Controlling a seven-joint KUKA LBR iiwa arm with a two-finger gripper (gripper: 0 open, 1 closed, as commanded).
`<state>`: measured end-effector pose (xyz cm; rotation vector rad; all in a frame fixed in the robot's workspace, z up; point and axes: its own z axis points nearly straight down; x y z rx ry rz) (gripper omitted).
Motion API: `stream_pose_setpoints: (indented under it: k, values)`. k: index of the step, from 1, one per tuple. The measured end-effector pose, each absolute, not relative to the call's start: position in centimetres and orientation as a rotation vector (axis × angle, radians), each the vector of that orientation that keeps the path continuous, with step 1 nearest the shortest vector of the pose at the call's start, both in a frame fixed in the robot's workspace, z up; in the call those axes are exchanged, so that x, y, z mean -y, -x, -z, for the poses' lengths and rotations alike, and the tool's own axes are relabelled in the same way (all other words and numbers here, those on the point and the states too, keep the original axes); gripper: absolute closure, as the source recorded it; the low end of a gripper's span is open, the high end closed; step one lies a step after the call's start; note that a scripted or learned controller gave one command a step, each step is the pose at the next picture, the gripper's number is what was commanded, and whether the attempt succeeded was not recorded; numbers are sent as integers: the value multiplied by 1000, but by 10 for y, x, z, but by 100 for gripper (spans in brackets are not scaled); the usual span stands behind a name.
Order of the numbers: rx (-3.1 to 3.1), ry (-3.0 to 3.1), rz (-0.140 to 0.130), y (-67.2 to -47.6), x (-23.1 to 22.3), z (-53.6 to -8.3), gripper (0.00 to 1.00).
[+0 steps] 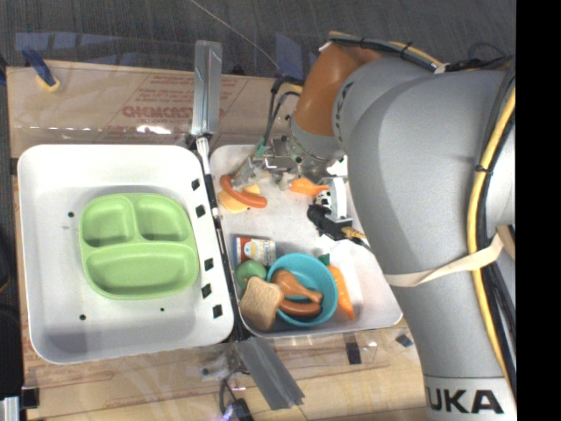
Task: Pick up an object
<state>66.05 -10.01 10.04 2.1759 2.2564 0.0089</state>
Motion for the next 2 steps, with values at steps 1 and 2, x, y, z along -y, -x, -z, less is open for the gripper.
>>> stream_pose_setpoints:
  k: [1,2]
  values:
    - [-2156,-2281,-7,-645,98,-104,0]
    - [-1674,-2665,9,-656,132,-92,0]
